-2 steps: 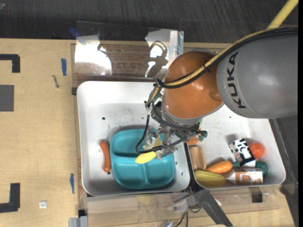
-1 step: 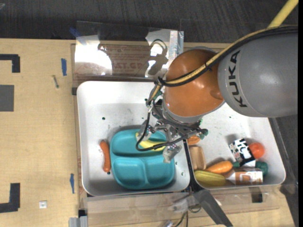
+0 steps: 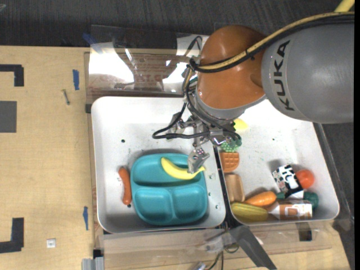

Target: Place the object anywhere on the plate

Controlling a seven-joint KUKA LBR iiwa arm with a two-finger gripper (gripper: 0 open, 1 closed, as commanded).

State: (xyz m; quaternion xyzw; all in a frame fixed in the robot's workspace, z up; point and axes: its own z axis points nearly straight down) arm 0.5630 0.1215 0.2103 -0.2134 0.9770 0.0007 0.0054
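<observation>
A teal divided plate [image 3: 169, 196] lies in the front of the left bin [image 3: 112, 122]. A yellow banana [image 3: 175, 169] rests across the plate's upper compartment, curving from its middle to the right rim. My gripper [image 3: 197, 162] hangs straight down from the orange wrist [image 3: 228, 72] and sits right over the banana's right end, at the plate's upper right corner. The gripper body covers that end of the banana, so I cannot make out whether it grips the fruit.
An orange-red sausage [image 3: 126, 185] lies left of the plate. The right bin [image 3: 320, 151] holds a carrot [image 3: 260, 198], a bread roll [image 3: 234, 185], a green-yellow fruit [image 3: 250, 211], a black-and-white cow toy [image 3: 286, 179] and other toy foods. Cables dangle near the wrist.
</observation>
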